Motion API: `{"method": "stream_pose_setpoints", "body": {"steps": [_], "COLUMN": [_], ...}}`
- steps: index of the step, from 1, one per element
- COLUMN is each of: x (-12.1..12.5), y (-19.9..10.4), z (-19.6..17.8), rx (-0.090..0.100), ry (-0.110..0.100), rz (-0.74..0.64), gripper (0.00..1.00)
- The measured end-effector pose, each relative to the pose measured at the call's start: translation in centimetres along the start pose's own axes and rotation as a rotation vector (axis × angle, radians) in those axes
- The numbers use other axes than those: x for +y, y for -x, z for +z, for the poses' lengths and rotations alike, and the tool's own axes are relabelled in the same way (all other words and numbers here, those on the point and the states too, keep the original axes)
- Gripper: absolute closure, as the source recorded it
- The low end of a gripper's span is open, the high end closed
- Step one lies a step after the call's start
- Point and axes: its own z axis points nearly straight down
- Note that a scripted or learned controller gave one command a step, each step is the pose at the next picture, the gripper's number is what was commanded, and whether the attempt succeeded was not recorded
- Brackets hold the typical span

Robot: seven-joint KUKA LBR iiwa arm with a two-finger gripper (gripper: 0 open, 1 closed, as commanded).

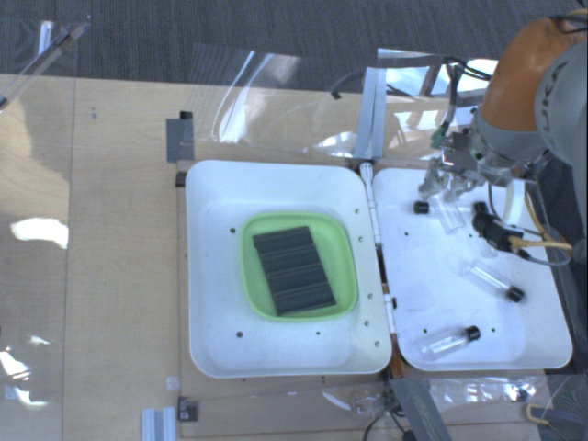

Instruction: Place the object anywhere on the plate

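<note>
Nearest in the right bin (542, 343) is a clear vial (449, 341), another (496, 281) just past it. Left bin (207, 338) has the green plate (344, 274) with a dark ridged block (293, 270) on it. Farther back, the pincer (447, 184) hovers over the right bin — can't tell its grip.

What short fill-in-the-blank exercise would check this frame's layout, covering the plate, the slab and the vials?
1. The green plate sits in the ____ bin.
2. The dark ribbed slab lies on the ____.
3. The clear vials, such as this one, lie in the ____ bin.
4. The gripper is over the ____ bin.

Missing words: left; plate; right; right
</note>
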Motion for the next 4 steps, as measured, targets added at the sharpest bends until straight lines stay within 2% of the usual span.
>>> {"method": "stream_pose_setpoints", "body": {"steps": [1, 2, 3, 4], "x": [0.0, -4.8, -7.1, -9.6], "y": [0.0, 2.3, 7.5, 11.2], "z": [0.0, -3.8, -2.7, 0.0], "rx": [0.000, 0.001, -0.001, -0.001], "ry": [0.000, -0.001, -0.004, -0.003], "rz": [0.000, 0.030, 0.088, 0.078], "gripper": [0.00, 0.00, 0.00, 0.00]}}
